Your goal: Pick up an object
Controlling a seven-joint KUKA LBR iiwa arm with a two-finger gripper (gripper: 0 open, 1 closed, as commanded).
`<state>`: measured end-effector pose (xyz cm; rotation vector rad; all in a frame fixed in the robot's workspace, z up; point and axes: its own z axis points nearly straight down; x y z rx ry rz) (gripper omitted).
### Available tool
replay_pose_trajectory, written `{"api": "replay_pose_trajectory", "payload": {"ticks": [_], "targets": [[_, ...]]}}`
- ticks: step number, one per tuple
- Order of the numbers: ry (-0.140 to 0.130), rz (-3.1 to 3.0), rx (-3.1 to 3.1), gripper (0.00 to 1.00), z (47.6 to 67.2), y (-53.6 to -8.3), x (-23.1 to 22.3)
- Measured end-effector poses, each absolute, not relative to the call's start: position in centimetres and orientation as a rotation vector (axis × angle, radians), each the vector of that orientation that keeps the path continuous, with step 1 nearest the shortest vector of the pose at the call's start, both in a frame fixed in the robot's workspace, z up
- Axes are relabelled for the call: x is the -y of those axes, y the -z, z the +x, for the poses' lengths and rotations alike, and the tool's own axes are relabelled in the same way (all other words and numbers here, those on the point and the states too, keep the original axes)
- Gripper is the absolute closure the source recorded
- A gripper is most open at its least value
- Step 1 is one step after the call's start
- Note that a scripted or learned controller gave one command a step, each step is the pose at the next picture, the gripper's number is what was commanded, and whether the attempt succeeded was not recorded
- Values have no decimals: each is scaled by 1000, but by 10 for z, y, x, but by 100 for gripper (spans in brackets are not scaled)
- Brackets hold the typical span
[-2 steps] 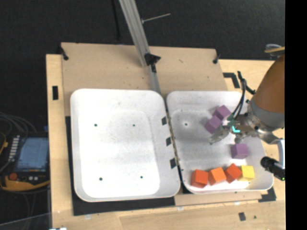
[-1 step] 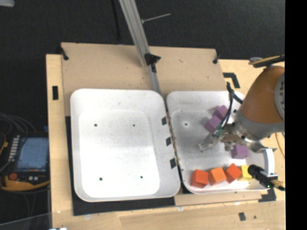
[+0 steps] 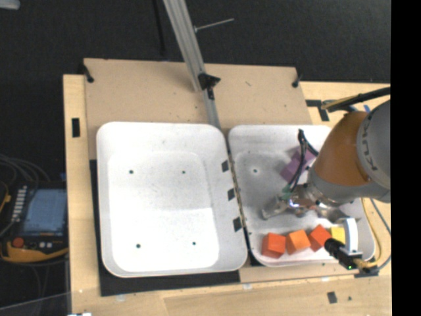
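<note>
Orange blocks (image 3: 274, 244), (image 3: 298, 240) and (image 3: 320, 236) lie in a row along the near wall of the right bin (image 3: 260, 150), with a yellow block (image 3: 338, 232) beside them and a purple piece (image 3: 292, 168) farther back. Probably light, rigid and easy to pinch across flat opposite faces. Above them, the gripper (image 3: 283, 207) hangs low mid-bin; whether its fingers are spread or closed cannot be told.

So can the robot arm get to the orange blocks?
Probably yes. The gripper is down in the right bin, and the orange blocks lie in a row just in front of it, with nothing on top of them.
</note>
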<state>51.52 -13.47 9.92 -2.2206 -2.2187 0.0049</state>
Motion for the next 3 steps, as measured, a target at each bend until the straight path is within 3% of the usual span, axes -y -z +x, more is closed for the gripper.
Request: {"api": "replay_pose_trajectory", "payload": {"ticks": [1, 2, 3], "targets": [[1, -2225, 2219, 0, 516, -98, 136], [5, -2234, 2215, 100, 517, -110, 137], [6, -2222, 2228, 100, 513, -160, 131]]}}
